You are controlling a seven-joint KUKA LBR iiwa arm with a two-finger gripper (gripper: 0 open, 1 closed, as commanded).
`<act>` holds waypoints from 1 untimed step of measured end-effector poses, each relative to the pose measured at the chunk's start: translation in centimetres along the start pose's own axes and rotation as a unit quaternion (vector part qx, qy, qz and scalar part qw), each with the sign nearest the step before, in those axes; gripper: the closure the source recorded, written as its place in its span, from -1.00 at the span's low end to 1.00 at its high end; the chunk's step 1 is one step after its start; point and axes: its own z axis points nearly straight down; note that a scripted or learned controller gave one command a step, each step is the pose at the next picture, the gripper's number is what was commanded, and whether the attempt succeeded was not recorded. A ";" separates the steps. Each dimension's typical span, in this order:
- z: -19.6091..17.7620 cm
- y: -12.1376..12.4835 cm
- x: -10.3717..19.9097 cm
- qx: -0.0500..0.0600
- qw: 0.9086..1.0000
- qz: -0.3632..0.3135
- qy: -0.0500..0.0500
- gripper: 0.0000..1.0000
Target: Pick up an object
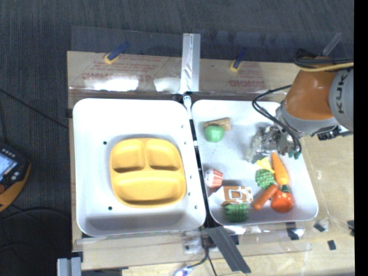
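The tool [265,145] hangs low over the right bin [247,112], in its far right part, just above a crowded cluster of toy food; whether it is released or clenched cannot be told from the camera view, and nothing can be seen gripped in it. No object has been lifted: every candidate lies on the bin floor. The nearest are the orange carrot [279,169], a small yellow piece [263,164] and the green broccoli [264,178], which touch or lie just beside one another. The main risk is a misgrasp caused by this crowding: a descent here may pinch two items at once, or push the carrot aside so that it slips out. The red tomato [282,201] and a second carrot [264,198] sit close against the near right wall, where contact with the wall could block closure. The green ball [214,133], which stands apart to the left, may roll if nudged. The left bin [92,211] holds a yellow tray [148,171].
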 end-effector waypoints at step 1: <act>0.7 -4.8 8.1 0.000 0.983 0.182 0.000 1.00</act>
